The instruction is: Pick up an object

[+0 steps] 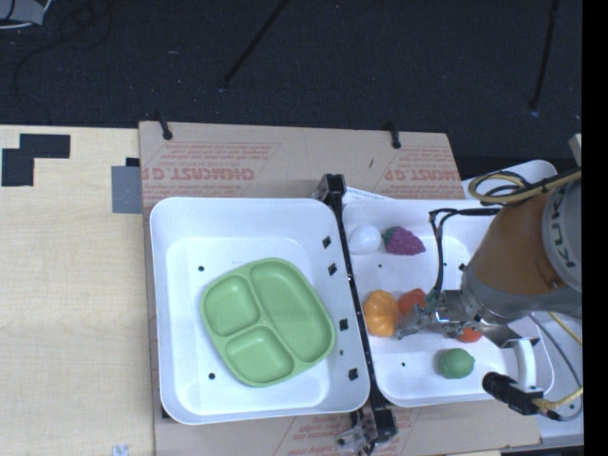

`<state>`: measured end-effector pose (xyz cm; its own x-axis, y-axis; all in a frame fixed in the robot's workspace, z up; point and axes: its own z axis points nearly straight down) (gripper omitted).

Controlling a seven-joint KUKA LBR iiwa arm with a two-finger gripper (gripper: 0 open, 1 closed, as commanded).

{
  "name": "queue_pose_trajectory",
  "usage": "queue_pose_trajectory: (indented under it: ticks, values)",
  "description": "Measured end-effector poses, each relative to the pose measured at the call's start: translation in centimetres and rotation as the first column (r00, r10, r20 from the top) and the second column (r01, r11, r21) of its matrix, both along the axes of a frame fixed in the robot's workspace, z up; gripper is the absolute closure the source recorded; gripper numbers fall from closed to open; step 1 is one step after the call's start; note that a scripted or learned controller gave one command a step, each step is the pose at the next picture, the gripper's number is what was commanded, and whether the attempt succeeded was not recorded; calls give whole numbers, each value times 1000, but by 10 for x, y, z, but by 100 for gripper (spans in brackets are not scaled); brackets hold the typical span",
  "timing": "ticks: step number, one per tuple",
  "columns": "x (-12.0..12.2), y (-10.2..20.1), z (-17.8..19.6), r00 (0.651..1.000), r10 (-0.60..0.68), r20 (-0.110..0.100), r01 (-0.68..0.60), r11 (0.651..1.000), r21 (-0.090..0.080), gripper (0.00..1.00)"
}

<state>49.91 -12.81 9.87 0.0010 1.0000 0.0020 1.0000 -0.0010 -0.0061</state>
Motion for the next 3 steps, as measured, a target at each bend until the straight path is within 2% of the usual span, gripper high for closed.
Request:
queue_pose_trajectory:
  ticks: [1, 2, 3]
  values:
    - [0, 1, -11, 1000, -2, 2, 2, 1000, -1, 0]
    - [0, 0, -1, 1000, -7, 3, 7, 1000, -1, 100]
    - [3, 4, 42, 1000, 2, 7, -2, 1000, -1, 100]
